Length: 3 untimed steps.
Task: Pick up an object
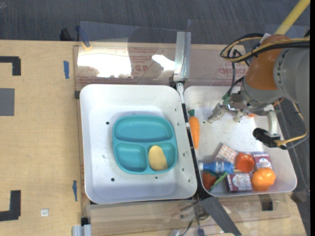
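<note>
From my seat I see the arm (pixel 275 77) reaching in from the right over the right bin (pixel 290 181), with the claw (pixel 227 111) low over that bin's upper half, above bare white floor. Its fingers (pixel 215 115) point toward the divider between the bins. I cannot tell whether they stand apart or together, and nothing shows between them.

A toy carrot (pixel 194 131) lies lengthwise along the right bin's left wall, green top toward the far side, near the claw but not touching it. The rest of the pickable things crowd the bin's near end: a small pink-and-white patterned packet (pixel 227 153), a red-orange pepper-like toy (pixel 244 162), an orange (pixel 263 178), a dark red carton (pixel 238 182), a white-and-purple box (pixel 261 159), a blue bottle lying flat (pixel 217 167) and a red strawberry-like piece (pixel 209 180). Their labels are too small for me to read.

In the left bin (pixel 93 132) sits a teal divided tray (pixel 140 129), and a yellow potato-shaped toy (pixel 157 158) rests in its near right compartment. Behind the bins, a clear panel (pixel 128 58) shows faint reddish lettering that I cannot make out. The counter (pixel 34 146) carries black corner marks and blue tape bits.
</note>
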Each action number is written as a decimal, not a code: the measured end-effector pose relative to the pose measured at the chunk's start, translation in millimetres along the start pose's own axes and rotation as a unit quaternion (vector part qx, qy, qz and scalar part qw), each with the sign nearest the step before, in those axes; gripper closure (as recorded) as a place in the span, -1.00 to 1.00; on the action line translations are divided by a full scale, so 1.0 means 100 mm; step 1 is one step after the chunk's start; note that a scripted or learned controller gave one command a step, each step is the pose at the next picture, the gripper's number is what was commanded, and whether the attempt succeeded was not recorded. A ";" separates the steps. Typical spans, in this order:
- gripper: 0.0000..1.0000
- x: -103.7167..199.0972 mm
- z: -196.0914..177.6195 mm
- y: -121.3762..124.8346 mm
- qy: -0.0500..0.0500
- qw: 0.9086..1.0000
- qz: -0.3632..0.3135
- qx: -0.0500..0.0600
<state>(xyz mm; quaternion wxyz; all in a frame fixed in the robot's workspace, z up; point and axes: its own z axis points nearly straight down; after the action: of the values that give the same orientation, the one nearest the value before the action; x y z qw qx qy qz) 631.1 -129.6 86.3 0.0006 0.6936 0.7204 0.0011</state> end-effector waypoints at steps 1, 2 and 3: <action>-1.00 0.13 -0.02 -0.84 -0.001 0.999 -0.041 -0.002; -1.00 0.03 -0.14 -1.44 0.000 0.989 0.149 0.002; -1.00 0.19 -0.01 -0.37 -0.001 1.000 0.000 -0.003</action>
<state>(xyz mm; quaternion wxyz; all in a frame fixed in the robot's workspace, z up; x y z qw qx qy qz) 593.6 -111.5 87.2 0.0031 0.6936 0.7203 0.0023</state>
